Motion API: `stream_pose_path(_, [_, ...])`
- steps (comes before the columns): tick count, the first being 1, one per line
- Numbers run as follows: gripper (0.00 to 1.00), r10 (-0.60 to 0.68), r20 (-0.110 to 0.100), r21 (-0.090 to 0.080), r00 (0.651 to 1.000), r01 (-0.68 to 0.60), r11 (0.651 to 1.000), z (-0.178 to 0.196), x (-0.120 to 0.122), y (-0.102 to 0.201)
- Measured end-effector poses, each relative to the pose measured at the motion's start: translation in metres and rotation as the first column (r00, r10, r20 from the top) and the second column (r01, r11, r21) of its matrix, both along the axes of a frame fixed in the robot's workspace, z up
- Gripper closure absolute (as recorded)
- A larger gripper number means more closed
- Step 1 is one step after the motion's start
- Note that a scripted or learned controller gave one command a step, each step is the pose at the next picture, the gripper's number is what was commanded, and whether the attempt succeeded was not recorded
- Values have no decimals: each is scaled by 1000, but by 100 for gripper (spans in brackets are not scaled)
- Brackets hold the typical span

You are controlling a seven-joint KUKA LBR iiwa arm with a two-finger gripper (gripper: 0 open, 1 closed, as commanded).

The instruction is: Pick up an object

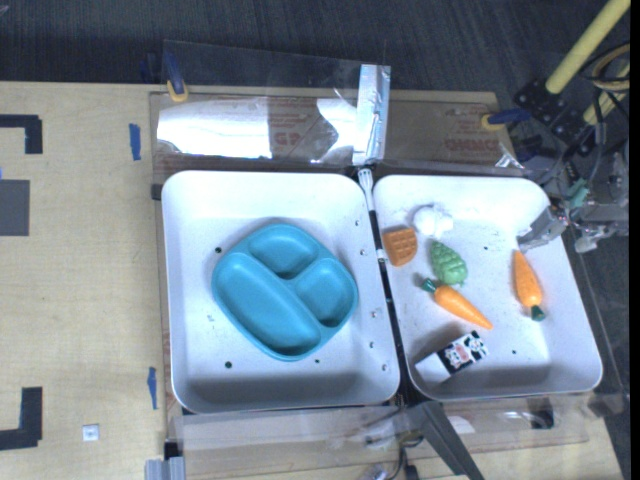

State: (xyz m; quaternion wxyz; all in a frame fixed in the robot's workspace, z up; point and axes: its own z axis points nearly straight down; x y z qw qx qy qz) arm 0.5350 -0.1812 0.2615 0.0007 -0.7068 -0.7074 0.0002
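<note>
Two white bins (pixel 200 388), one blue divided tray (pixel 285 288), two carrots (pixel 460 303), six small items altogether

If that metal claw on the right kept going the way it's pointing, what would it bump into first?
Probably the upright carrot: the gripper sits at the right bin's far right corner, angled inward and down. Its height is unclear, so it might meet bin floor first.

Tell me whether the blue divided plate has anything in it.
Empty. The blue divided plate in the left bin shows bare compartments; the toy foods lie in the right bin.
</note>
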Motion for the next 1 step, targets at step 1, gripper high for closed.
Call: stream_pose_path(1, [0, -75, -3, 1, 997, 75, 997, -133, 4, 44])
